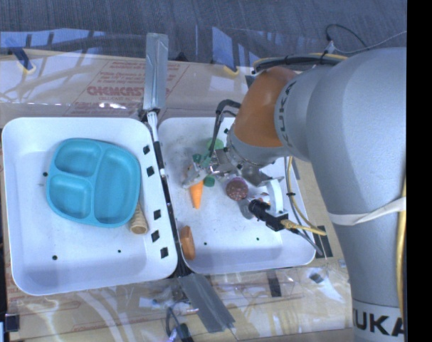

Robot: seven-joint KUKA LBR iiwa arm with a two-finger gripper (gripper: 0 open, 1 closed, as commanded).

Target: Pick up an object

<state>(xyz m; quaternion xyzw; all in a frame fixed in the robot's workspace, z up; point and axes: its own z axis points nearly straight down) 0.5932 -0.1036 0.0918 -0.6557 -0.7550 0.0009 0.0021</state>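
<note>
Reaching in from the right of the frame, my arm (344, 127) covers much of the right bin (223, 258), orange band sitting above the wrist near the frame's centre. My gripper (214, 164) is low over the upper middle of that bin, in among a small cluster of green and grey pieces (201, 159); whether it is released or clenched I cannot tell, since the wrist hides that part. Just below the gripper lies a small carrot (196, 194), tip pointing down, with a small dark green round piece (209, 181) beside its top. To the right of the carrot sits a round brownish-red object (237, 189), partly under my wrist hardware. Near the bin's lower left corner, against the wall, lies an orange oblong item (188, 242). Left bin (30, 262): a blue divided plate (95, 182) with three compartments sits in its upper middle, tilted slightly. Touching the plate's lower right edge is an ice-cream cone (139, 221), open end toward the bottom of the frame. A black cable with a yellow end (287, 223) runs across the right side of the right bin.
</note>
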